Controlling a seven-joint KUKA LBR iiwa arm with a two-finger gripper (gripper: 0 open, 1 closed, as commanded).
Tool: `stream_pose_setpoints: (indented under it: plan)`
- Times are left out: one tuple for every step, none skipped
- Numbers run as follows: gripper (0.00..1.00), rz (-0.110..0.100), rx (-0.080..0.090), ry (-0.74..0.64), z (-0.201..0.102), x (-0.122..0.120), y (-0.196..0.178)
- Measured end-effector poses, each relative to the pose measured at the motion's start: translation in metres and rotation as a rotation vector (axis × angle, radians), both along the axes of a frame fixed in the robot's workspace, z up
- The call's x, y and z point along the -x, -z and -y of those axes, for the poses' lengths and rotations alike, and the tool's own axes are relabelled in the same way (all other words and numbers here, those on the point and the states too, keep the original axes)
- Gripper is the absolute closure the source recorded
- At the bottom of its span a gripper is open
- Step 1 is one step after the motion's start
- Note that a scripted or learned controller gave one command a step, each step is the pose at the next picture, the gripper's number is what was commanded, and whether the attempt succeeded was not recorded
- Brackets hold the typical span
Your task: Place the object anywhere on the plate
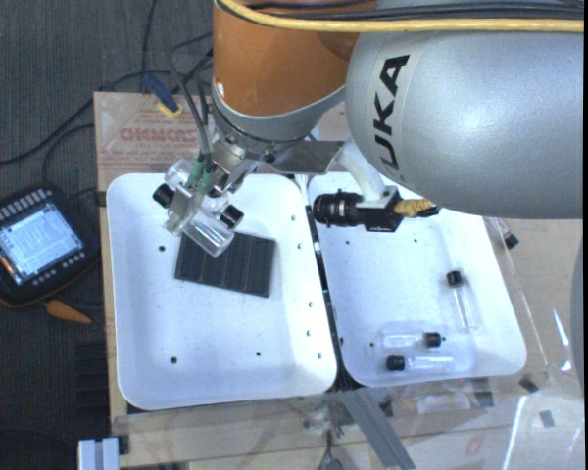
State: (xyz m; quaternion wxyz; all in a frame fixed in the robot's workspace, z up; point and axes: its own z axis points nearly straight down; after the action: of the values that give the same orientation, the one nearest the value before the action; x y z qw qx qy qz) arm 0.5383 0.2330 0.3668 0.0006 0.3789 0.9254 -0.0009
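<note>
Gripper (208, 225), left of centre above the dark ribbed plate (227, 262), clasped a clear vial (214, 233), probably light, slippery and breakable, best held mid-body.

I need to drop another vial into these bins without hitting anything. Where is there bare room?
The left bin is bare across its near half, below the dark ribbed plate. The right bin has free floor at its centre. The gripper crowds the plate's top edge, and clear vials crowd the right bin's near corner.
</note>
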Motion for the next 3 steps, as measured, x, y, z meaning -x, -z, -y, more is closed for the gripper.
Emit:
stream_pose_setpoints:
  plan:
    - [0.00, 0.001, 0.000, 0.001, 0.0001, -0.0001, -0.0004]
    - [0.00, 0.001, 0.000, 0.001, 0.0001, -0.0001, -0.0004]
    - [0.00, 0.001, 0.000, 0.001, 0.0001, -0.0001, -0.0004]
